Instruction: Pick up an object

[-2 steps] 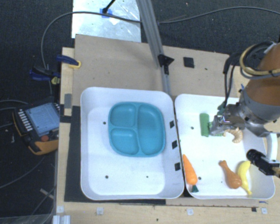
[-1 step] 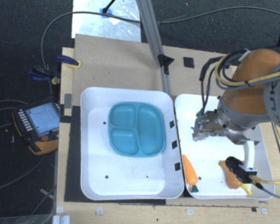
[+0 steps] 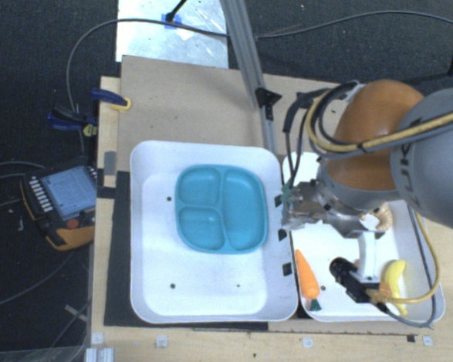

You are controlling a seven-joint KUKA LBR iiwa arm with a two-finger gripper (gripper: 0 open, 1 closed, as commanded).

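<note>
Approach step: pincer [image 3: 296,208] hangs over right bin [image 3: 426,306], just above the toy carrot [image 3: 307,273]; pincer's state can't be told. Banana [image 3: 394,279] sits further right of the carrot. Next: centre on carrot, descend, close.

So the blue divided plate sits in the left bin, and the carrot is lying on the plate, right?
Not quite. The blue divided plate is in the left bin, but the carrot lies in the right bin, by its left edge, as the camera view shows.
</note>
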